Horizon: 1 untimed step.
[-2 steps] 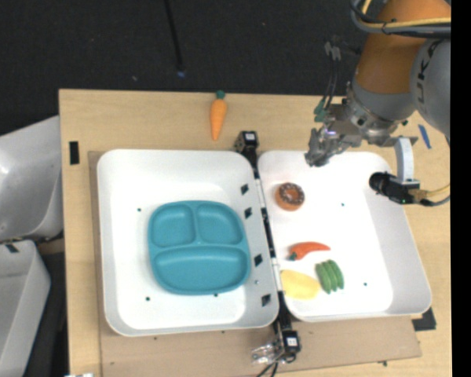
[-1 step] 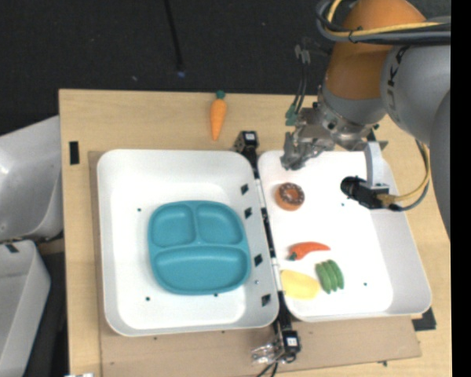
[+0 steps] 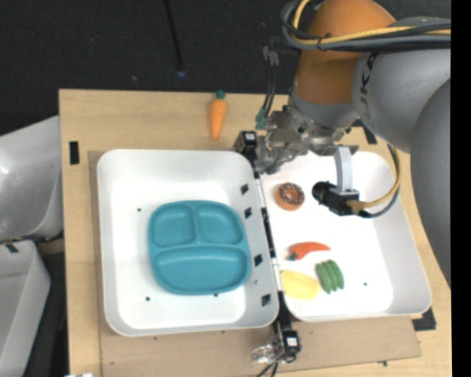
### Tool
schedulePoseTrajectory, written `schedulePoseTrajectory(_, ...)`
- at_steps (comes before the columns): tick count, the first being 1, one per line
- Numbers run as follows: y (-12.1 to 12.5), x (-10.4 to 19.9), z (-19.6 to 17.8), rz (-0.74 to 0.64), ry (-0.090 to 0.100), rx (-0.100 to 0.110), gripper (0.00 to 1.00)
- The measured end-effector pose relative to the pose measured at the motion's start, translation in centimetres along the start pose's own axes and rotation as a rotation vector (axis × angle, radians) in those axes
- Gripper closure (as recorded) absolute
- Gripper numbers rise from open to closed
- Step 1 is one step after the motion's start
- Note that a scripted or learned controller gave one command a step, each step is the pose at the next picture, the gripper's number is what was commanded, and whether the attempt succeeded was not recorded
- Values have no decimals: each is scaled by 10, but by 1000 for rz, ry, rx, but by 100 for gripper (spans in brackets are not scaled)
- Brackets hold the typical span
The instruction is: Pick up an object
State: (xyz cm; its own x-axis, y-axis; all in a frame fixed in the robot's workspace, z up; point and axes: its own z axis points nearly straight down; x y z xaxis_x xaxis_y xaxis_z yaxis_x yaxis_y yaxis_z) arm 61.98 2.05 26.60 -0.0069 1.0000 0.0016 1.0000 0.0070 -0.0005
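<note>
Above the right bin, the claw seems near the doughnut; grip unclear.

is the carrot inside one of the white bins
No, the carrot lies on the wooden bench above the left bin, outside its rim.

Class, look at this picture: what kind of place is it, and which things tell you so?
Probably a robotics lab test bench: a grey robot arm with an orange band reaches over two shallow white bins holding small toy foods, such as a red plastic chilli.
</note>
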Motion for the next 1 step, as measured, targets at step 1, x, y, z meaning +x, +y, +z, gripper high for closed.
schedulePoseTrajectory(1, -7, 61, 7, 0, -1, 1, 100)
